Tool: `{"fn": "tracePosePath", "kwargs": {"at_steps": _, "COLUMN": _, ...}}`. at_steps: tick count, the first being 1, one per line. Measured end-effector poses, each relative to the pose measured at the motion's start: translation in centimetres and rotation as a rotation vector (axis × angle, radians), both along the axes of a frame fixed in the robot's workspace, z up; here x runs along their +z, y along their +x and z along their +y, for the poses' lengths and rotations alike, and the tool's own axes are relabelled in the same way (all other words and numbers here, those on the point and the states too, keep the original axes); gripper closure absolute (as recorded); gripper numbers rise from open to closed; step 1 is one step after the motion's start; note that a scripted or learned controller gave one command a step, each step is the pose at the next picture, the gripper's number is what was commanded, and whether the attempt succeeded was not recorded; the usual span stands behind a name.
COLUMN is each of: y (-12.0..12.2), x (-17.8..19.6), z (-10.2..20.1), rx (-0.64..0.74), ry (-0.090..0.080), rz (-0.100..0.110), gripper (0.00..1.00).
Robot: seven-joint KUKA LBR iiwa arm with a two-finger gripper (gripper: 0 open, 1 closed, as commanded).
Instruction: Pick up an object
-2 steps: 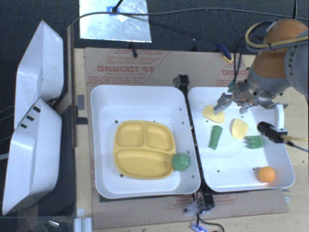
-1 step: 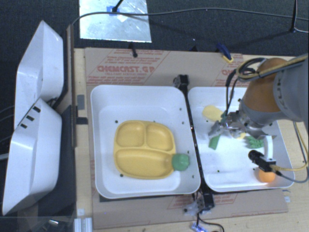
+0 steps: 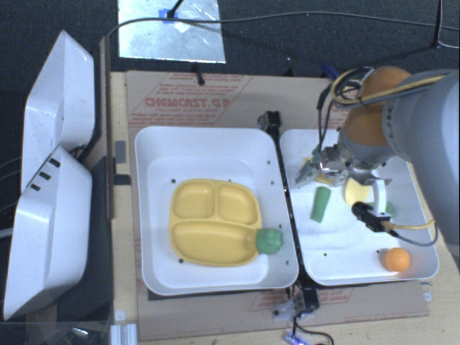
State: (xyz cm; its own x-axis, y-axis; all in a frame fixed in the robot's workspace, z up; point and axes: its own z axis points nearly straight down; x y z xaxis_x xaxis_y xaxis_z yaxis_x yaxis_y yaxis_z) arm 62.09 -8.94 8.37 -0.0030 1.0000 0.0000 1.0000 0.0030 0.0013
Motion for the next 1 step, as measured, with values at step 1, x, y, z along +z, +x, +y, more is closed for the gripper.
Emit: {"fn": "tracePosePath", "kwargs": {"at_steps": 1, "y": 3.53, "x": 1.12, "z": 0.68, "rx": -0.001, "ry": 0.0, "rz": -0.002, "gripper": 0.0}}
